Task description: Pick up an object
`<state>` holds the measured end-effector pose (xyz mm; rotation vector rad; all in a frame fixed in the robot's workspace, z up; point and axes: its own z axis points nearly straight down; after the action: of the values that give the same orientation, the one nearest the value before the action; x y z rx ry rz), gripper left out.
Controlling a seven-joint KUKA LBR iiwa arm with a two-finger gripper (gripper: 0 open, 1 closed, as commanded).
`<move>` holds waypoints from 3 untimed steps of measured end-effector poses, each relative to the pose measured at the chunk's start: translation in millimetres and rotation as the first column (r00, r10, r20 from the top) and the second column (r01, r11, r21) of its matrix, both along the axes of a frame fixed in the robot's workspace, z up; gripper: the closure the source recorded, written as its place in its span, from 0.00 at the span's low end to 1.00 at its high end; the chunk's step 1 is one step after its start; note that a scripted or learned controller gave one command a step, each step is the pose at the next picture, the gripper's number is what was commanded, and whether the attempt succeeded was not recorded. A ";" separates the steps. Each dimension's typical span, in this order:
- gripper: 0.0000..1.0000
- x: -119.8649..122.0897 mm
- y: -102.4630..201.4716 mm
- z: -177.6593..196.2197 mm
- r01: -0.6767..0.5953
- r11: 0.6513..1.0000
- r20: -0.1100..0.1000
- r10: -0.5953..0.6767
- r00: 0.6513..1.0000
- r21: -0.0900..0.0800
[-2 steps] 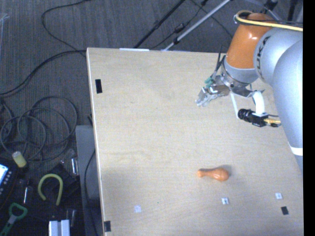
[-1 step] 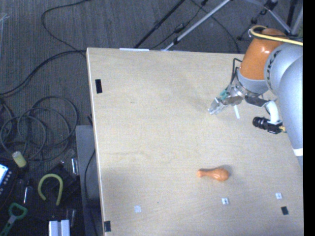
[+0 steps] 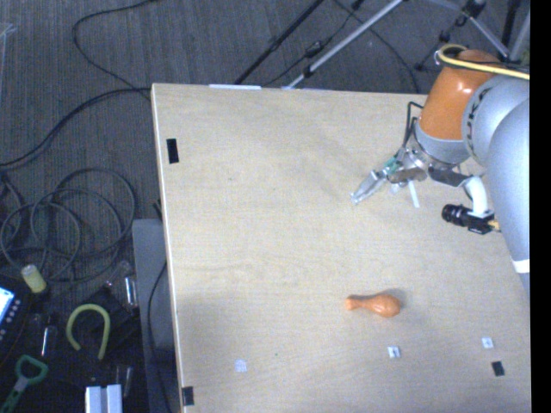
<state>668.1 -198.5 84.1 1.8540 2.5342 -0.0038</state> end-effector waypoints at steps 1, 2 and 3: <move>0.00 0.3 48.4 -0.1 -0.075 0.997 0.000 0.075 0.997 0.002; 1.00 0.7 49.5 9.1 -0.075 0.997 0.001 0.075 0.997 0.003; 0.00 0.7 49.5 9.0 -0.075 0.997 0.001 0.075 0.997 0.004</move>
<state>668.8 -149.0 93.1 1.7587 2.6030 0.0015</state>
